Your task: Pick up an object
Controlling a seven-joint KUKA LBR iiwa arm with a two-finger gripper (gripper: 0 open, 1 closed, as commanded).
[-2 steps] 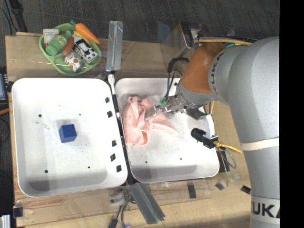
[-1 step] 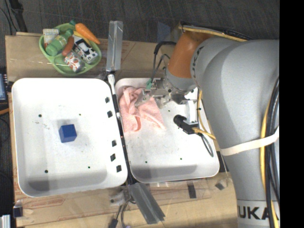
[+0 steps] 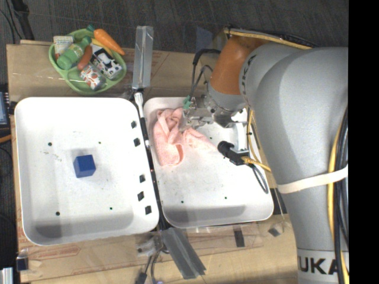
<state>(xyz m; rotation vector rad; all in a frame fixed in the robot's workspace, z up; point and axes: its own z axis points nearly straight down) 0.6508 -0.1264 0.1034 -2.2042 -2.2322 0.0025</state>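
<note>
A crumpled pink cloth [image 3: 170, 136] lies at the back left of the right bin [image 3: 213, 209]. My gripper [image 3: 192, 118] is down at the cloth's upper right edge, touching or just over the fabric; the wrist body hides its tips. A blue cube [image 3: 84, 165] rests alone in the left bin [image 3: 77, 218], far from the arm.
A green bowl [image 3: 89, 61] full of toy food, including an orange carrot, stands on the bench behind the left bin. A black cable end [image 3: 228, 151] hangs over the right bin. The arm's large grey body covers the right side of the bench.
</note>
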